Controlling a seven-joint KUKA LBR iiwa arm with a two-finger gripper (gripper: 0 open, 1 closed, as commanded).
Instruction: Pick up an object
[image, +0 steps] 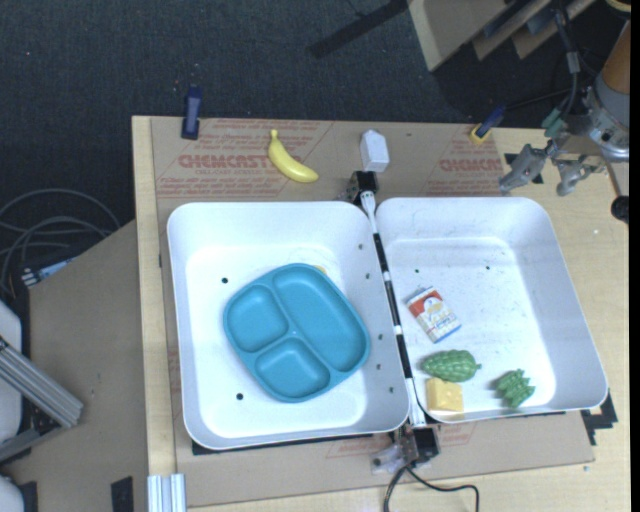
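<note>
The right bin holds a small white and red box, a bumpy green piece, a yellow block and a small dark green piece. My gripper hangs above the bench just beyond the bin's far right corner. Its two fingers are spread apart, so it is open, with nothing between them. The nearest object, the box, lies well below and to the left of it in the view.
The left bin holds a blue divided plate. A yellow banana lies on the cardboard behind that bin. A white clip sits at the far end of the seam between the bins.
</note>
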